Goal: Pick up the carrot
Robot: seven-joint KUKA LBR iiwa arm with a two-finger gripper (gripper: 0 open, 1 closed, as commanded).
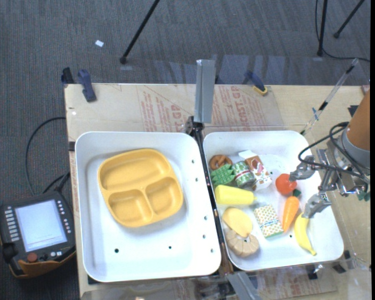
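Gripper spread over the right bin's far side, carrot not held.

I see the carrot (290, 212) as a short orange cone lying in the right bin (281, 139), thick end up toward a red tomato (285, 184), tip pointing down between a small printed carton (268, 220) and one yellow banana (304, 235). My gripper (309, 189) hangs just right of it with its two fingers wide apart, one by the tomato, one by the carrot's middle, nothing between them. I count one carrot, one tomato, one banana, one pretzel (220, 162), one yellow corn-like piece (234, 196). The left bin (87, 230) carries one yellow divided tray (140, 187) with three compartments.
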